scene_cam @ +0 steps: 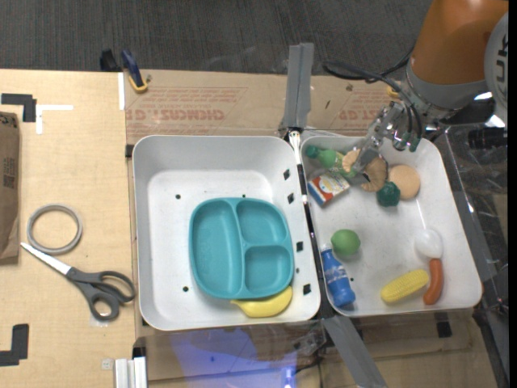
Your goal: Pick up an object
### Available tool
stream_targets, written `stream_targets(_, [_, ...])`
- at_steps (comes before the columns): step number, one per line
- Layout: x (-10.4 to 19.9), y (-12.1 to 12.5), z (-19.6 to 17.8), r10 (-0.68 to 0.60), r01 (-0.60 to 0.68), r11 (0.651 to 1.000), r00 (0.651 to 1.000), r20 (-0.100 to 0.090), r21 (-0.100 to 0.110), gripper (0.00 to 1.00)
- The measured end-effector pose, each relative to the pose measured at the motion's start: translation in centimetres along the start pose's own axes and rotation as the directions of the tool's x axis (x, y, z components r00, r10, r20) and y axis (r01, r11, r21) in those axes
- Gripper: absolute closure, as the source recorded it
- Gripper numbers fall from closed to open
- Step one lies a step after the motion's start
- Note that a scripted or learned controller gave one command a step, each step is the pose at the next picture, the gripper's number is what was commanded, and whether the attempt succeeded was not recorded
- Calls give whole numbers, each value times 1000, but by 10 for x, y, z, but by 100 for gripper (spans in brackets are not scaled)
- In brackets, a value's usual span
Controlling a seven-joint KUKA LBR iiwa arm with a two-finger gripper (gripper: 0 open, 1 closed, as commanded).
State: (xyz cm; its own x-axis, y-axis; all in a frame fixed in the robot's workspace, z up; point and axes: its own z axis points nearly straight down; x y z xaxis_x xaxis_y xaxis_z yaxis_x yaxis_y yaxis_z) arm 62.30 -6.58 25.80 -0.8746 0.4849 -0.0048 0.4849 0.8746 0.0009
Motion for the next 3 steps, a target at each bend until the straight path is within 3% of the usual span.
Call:
stream_targets(1, [54, 26, 35, -6, 6, 1000, 1000, -5, 2, 100])
stream_targets(2, [11, 4, -26, -5, 5, 1000, 1000, -1, 0, 100])
stream_targets(3, [108, 35, 36, -107, 107, 994, 994, -7, 1, 100])
